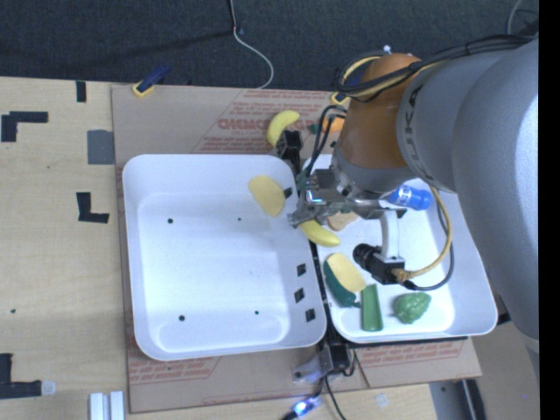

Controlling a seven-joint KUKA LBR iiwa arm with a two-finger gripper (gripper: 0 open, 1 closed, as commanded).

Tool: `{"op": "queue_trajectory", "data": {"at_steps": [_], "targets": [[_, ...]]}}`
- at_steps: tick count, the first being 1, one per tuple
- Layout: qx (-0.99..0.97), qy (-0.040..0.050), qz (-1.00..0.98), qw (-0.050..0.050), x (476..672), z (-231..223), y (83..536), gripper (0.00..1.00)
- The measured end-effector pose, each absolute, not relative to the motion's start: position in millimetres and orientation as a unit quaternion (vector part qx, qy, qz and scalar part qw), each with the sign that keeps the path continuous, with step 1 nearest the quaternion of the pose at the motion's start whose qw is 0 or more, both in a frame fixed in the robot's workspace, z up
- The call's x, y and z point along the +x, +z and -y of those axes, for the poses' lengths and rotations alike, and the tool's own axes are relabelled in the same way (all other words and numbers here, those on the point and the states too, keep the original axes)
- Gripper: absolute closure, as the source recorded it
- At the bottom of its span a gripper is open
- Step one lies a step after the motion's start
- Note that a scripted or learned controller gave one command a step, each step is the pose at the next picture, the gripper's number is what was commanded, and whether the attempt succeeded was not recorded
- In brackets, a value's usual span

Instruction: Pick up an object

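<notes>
My gripper (310,203) hangs over the divide between the two white bins, near their back edge. A pale yellow lump (267,194) sits just left of it, at the back right corner of the left bin (175,261); whether it touches the gripper I cannot tell. A yellow curved piece (319,234) lies right below the gripper, at the left wall of the right bin (464,318). The arm hides much of the right bin.
The right bin's front holds a yellow-and-teal piece (343,278), a green stick (371,308) and a green lump (411,305). A blue object (415,199) peeks out beside the arm. A yellow banana (282,126) lies on the cardboard behind the bins.
</notes>
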State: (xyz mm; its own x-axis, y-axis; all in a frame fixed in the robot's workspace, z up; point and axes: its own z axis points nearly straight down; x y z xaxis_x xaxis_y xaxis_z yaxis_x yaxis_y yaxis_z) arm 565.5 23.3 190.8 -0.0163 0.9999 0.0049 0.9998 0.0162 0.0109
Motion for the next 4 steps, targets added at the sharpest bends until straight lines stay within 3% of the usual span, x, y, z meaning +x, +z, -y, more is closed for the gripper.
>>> {"op": "queue_trajectory", "data": {"at_steps": [1,2,3,4], "targets": [[0.707,-0.0012,-0.707,0.000,565.8,8.8,183.7,1.00],[0.707,-0.0018,-0.707,-0.001,540.4,16.5,183.7,1.00],[0.706,0.0000,-0.708,-0.001,495.4,10.1,228.9,1.00],[0.706,-0.0006,-0.708,-0.002,482.7,-0.3,238.2,1.00]]}}
